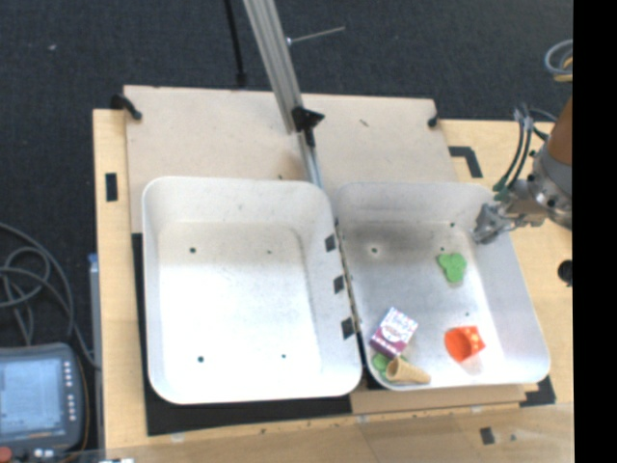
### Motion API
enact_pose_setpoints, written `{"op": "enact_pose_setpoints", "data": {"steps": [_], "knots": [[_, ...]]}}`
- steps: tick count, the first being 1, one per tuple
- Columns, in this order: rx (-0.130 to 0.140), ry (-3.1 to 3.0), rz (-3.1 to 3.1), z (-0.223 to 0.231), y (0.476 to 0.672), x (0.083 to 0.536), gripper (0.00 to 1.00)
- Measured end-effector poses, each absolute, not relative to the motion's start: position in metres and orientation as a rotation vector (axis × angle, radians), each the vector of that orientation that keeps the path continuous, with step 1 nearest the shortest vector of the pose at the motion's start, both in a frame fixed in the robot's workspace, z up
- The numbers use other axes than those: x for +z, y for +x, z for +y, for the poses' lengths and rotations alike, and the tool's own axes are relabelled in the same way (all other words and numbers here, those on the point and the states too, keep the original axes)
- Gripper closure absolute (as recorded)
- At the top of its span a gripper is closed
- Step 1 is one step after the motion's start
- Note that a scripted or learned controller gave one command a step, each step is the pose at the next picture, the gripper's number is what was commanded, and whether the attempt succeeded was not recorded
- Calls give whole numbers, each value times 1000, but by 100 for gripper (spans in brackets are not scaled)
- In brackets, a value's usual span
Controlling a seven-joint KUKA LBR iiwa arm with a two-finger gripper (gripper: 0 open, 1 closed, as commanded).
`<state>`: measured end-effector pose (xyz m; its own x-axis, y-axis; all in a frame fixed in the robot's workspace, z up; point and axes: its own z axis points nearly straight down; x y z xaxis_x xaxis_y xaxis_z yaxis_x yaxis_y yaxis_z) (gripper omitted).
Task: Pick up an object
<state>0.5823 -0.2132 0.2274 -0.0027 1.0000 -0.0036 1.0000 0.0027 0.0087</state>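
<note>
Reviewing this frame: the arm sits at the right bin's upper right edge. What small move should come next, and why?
Probably shift the end effector left and toward the camera, over the green object, then descend. That object is the nearest one in the right bin and lies apart from the orange, purple and cone-shaped items.

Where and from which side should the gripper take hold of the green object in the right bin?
Probably straight down across the narrow middle of the green object. It lies flat and alone on the right bin floor, clear of the walls, nearest the gripper.
</note>
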Motion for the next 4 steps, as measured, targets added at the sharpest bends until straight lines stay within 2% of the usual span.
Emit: {"op": "enact_pose_setpoints", "data": {"steps": [1,2,3,4], "knots": [[4,2212,2224,-215,583,255,100],[3,2213,2229,-158,580,264,100],[2,2215,2230,-104,588,265,100],[2,2214,2231,-46,582,270,100]]}}
